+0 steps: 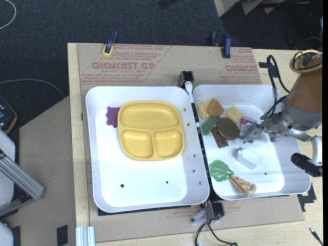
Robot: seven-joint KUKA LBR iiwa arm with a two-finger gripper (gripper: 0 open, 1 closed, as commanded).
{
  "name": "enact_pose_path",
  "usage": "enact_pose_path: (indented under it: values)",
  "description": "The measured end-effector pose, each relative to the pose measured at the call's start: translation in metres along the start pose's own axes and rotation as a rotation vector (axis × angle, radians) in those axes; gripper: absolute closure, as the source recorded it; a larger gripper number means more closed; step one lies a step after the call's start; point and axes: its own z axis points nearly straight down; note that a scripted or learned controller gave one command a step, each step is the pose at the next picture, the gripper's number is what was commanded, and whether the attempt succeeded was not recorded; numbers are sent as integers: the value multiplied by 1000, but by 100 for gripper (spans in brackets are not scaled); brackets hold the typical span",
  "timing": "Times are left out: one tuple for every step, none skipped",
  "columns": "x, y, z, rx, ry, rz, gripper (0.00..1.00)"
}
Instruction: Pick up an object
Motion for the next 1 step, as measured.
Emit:
enact_pose_path:
  values:
    - [1, 0, 24, -2, -1, -1, 0]
